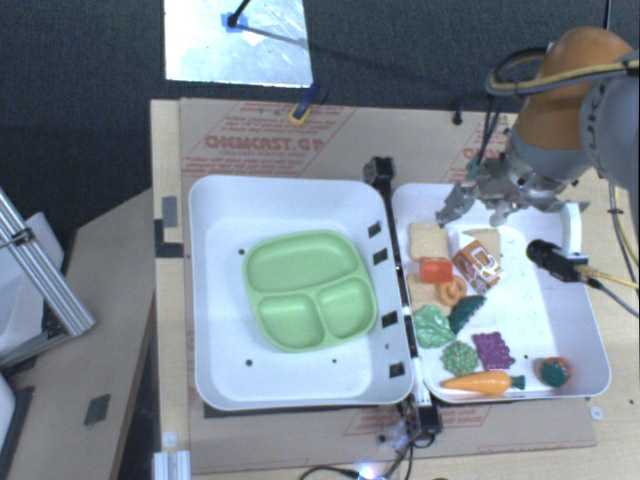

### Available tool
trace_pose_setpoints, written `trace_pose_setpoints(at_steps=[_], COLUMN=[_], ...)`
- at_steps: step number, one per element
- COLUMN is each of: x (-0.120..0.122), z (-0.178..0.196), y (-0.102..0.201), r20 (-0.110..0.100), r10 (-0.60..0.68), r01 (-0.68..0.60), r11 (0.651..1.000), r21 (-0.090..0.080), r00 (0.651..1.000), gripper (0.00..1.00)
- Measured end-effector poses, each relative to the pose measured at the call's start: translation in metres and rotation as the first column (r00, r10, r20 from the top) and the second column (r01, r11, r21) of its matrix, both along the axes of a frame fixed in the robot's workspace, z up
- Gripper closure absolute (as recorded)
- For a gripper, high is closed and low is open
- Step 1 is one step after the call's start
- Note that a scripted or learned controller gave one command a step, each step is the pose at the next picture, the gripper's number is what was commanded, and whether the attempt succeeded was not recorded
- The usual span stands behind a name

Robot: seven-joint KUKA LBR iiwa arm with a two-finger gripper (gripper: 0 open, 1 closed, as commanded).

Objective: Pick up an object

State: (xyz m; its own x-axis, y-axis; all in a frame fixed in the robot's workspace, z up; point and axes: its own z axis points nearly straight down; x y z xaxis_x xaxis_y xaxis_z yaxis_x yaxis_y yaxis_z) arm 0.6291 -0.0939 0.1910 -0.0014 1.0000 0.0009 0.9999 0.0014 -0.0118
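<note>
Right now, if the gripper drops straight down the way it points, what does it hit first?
Probably the pale tan toast slice at the back of the right white bin, just below the gripper. Depth is unclear from one view; it could instead land on bare bin floor beside the slice.

A tan bench (120, 258) is covered by a brown printed cardboard sheet (260, 143). Two shallow white bins are set on the sheet, side by side and touching: the left bin (215, 218) and the right bin (580, 338). A silver foil-like sheet (237, 26) is seen beyond the bench's far edge.
</note>
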Motion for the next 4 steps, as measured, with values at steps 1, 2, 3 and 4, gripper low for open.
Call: trace_pose_setpoints(at_steps=[1, 2, 3, 4], x=[0.003, -0.002, 0.005, 0.007], z=[0.008, -0.054, -0.078, -0.068], y=[0.000, 0.001, -0.001, -0.003], r20=[0.013, 0.009, 0.034, 0.042], r10=[0.002, 0.000, 0.000, -0.001], r01=[-0.002, 0.000, 0.001, 0.001], r11=[1.000, 1.000, 1.000, 1.000], r21=[-0.001, -0.001, -0.005, -0.012], r00=[1.000, 1.000, 0.999, 0.999], gripper=[0.00, 0.00, 0.00, 1.00])
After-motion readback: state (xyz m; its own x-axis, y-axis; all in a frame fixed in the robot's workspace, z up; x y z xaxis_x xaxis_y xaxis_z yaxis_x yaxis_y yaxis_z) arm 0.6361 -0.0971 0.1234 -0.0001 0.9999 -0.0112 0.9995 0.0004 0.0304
